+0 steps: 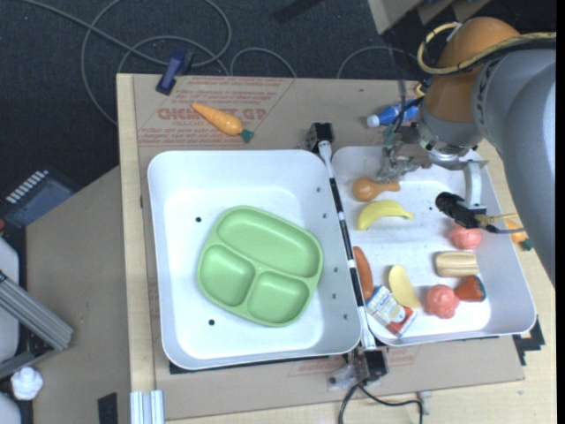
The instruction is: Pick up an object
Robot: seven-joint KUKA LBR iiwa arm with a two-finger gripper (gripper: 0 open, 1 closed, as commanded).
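Now your tool (pixel 393 164) hangs low in the right bin (pixel 503 321); I cannot tell its opening. Just below it lies a drumstick (pixel 374 186), then a banana (pixel 382 213).

A light green divided tray (pixel 258 266) is being shown in the white left bin (pixel 177 184); a yellow banana (pixel 382 213), a red tomato (pixel 441 301) and a tan bun (pixel 455 262) are being seen in the white right bin (pixel 494 321); an orange carrot (pixel 221 118) is being displayed on the brown tabletop (pixel 265 95)

We are seeing dark carpet (pixel 71 51) lying around the cardboard-topped bench (pixel 265 109), with thin cables (pixel 132 16) looping across it under even light.
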